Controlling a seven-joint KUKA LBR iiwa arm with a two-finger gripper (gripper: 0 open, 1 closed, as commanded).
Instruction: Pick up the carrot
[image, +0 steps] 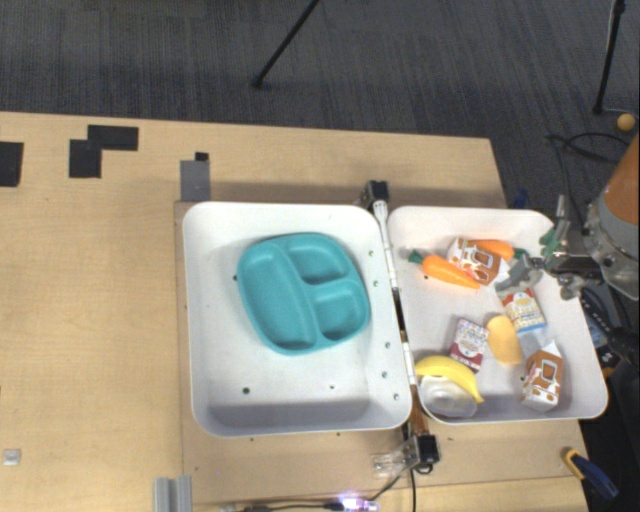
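Note:
An orange carrot (450, 271) with a green top lies in the upper left of the right bin (590, 400), pointing toward the bin divider. A second orange piece (496, 248) pokes out behind a small brown-and-white carton (474, 261) just right of it. My gripper (518, 273) hangs over the right bin's upper right part, to the right of the carrot and the carton, and apart from the carrot. The arm (610, 235) reaches in from the right edge.
The right bin also holds a blue-and-white carton (527, 315), a yellow lemon-like piece (505, 341), a purple carton (467, 343), a banana (449, 373), a clear cup (446, 401) and a brown carton (542, 379). In the left bin (215, 400) lies a teal divided plate (300, 292).

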